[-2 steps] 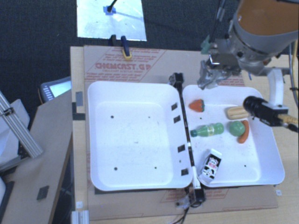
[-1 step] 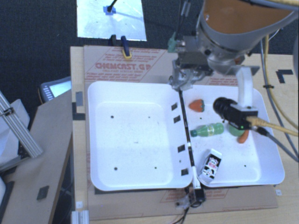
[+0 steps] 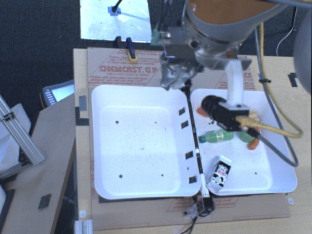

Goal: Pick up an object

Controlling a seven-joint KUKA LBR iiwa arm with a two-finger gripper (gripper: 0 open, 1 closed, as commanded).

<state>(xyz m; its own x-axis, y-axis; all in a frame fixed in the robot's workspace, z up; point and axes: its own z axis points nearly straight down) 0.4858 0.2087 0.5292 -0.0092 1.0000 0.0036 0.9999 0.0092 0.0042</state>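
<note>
- Green bottle [image 3: 217, 137] lies on its side in the right bin [image 3: 265, 177]. It is close to that bin's left wall, about halfway between the far and near edges, with its length running across the bin.
- White carton [image 3: 220, 172] with black markings sits near the right bin's near-left corner. It is tilted and well apart from the bottle.
- One orange piece [image 3: 201, 112] lies by the right bin's left wall, toward the far edge.
- A second orange piece [image 3: 252, 144] lies just to the right of the bottle, toward the middle of the bin. A small green piece [image 3: 245, 136] lies right against it; I cannot tell what that piece is.
- The left bin [image 3: 136, 145] lies alongside, sharing the middle divide with the right bin.
- The gripper [image 3: 174, 79] hangs over the far end of that divide, at the far-right corner of the left bin. It is well apart from the bottle and the carton.
- Whether the gripper is wide or narrow cannot be told from this slant. Nothing is seen held in it.
- The arm [image 3: 229, 1], grey with its orange band, enters from the upper right.
- A cardboard sheet [image 3: 126, 68] with red print lies under both bins and shows past their far edge.
</note>
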